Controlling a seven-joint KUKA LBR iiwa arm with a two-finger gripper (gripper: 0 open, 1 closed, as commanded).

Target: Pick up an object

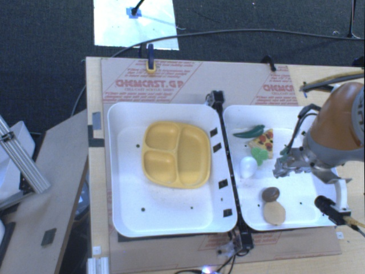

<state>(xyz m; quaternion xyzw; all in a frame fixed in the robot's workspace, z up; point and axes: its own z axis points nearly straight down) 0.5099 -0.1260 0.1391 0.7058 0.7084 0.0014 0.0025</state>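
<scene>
Gripper [283, 167] hangs low over the right white bin [296, 116] — we cannot tell its state. Nearest it lies a small white egg-shaped object [248, 166], beside a green-and-yellow toy [261, 147]; a round tan disc [274, 213] sits nearer the front wall.

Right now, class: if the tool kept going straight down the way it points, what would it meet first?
Most likely bare floor of the right bin. The tool hangs above an open patch, with the white egg-like object off to one side. Depth is unclear from this slanted view.
</scene>
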